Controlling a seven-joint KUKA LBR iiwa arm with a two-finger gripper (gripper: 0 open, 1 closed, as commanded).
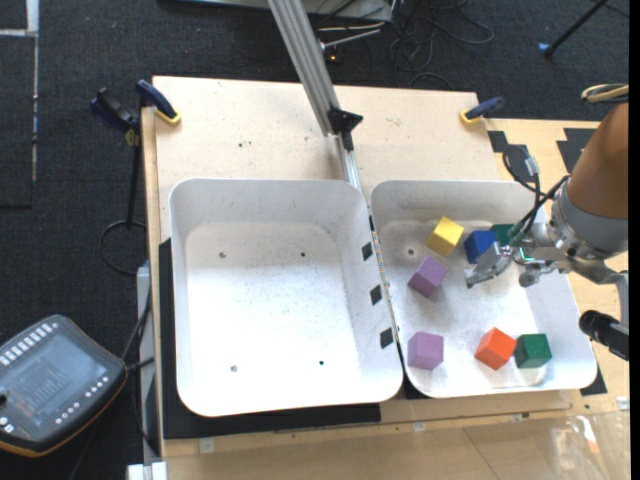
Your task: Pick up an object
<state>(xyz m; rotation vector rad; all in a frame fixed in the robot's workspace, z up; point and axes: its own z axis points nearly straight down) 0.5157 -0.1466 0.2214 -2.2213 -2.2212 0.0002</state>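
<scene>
The arm (600, 183) enters from the right, partly cut off by the frame edge, over the right bin (400, 203). Its gripper (503, 264) hangs low beside the blue cube (479, 244), covering part of it; whether the fingers are spread or closed, I cannot tell. That cube sits far in the bin, seemingly turned slightly askew, just right of the yellow cube (446, 235).

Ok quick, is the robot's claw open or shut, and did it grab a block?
Gripper: low in the right bin, right beside the blue block. Open or shut cannot be told, and no block shows between its fingers.
</scene>
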